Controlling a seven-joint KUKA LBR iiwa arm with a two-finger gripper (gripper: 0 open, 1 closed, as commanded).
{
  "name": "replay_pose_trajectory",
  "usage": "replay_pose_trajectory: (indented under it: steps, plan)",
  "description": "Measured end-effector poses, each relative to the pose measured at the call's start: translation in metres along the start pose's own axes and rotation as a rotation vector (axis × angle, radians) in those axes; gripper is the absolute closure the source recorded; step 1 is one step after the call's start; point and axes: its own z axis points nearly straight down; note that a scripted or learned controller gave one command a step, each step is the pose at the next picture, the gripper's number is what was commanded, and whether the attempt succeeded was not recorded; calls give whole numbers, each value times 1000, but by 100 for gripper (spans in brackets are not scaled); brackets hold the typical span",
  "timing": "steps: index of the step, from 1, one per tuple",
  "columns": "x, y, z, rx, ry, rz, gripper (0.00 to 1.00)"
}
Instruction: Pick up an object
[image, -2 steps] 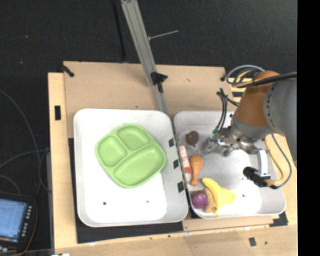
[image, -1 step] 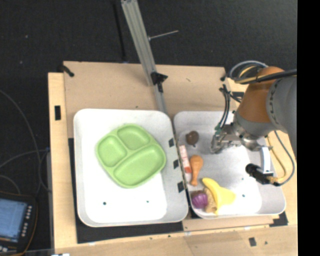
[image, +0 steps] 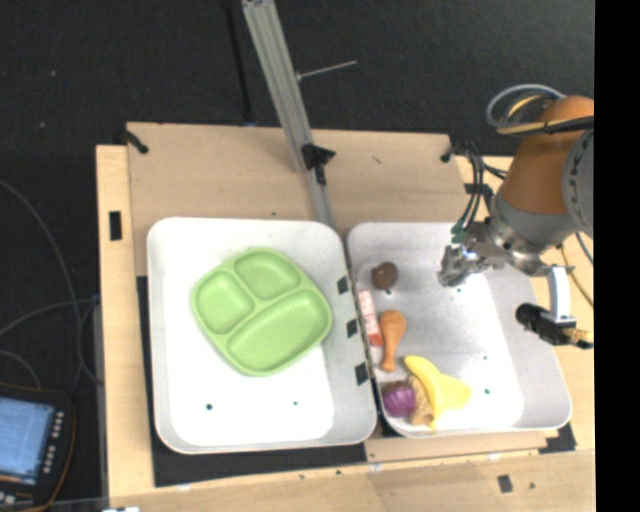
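Observation:
The right bin (image: 500, 330) holds several toy foods along its left and front side: a brown round piece (image: 384, 275), a red-and-white stick (image: 367, 312) by the left wall, an orange drumstick (image: 391, 337), a purple round piece (image: 399, 400) and a yellow banana (image: 437, 384). My gripper (image: 456, 266) hangs over the back of the right bin, to the right of the brown piece and apart from it. Nothing shows between its fingers.
The left bin (image: 190, 400) holds a green divided plate (image: 262, 310). A grey metal pole (image: 285, 100) rises from the bench behind the bins. The right half of the right bin is bare white floor.

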Motion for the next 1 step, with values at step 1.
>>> replay_pose_trajectory:
  steps: [1]
  plan:
    - [4, 8, -62, -1, 0, -5, 100]
